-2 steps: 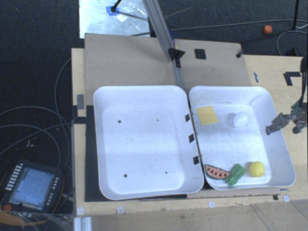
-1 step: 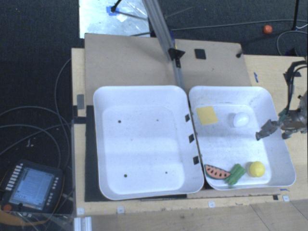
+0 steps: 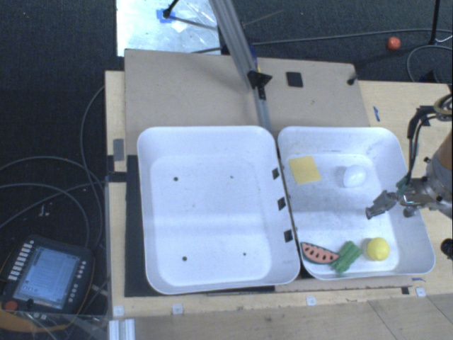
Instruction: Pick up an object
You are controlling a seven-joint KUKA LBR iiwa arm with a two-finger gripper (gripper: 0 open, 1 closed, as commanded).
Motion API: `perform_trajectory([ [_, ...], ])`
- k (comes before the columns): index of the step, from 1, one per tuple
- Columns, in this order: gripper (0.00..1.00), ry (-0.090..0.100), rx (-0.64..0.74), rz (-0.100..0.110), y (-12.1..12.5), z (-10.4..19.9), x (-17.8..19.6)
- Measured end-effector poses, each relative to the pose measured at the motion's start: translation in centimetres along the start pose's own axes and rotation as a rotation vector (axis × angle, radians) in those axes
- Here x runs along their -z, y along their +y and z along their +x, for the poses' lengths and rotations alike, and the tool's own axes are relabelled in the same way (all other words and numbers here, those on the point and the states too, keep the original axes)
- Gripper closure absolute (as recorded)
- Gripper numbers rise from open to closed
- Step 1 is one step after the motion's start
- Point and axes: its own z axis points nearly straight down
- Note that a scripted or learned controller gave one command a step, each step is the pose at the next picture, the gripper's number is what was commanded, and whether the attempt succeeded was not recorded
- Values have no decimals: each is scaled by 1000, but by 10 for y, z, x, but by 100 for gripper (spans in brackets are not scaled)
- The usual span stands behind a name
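The right bin [image 3: 333, 137] holds a flat yellow square [image 3: 305, 169], a white rounded object [image 3: 354, 176], a watermelon slice [image 3: 319, 253], a green piece [image 3: 346, 256] and a yellow ball [image 3: 377, 248]. My gripper [image 3: 383, 205] reaches in from the right edge and hangs over the right side of that bin, above the yellow ball and below the white object. Nothing shows between its fingers.
The left bin [image 3: 152, 190] lies beside the right one, with black clips along the shared rim. A metal pole [image 3: 237, 41] slants over the brown board behind the bins. A teach pendant [image 3: 46, 271] lies on the floor at lower left.
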Motion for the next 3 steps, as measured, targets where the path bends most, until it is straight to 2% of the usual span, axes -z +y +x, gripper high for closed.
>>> perform_trajectory([
  [1, 0, 0, 0, 1, -6, 5, -59],
  [2, 100, -2, 0, -5, -5, 5, -46],
  [3, 100, -2, 1, -7, -5, 7, -3],
])
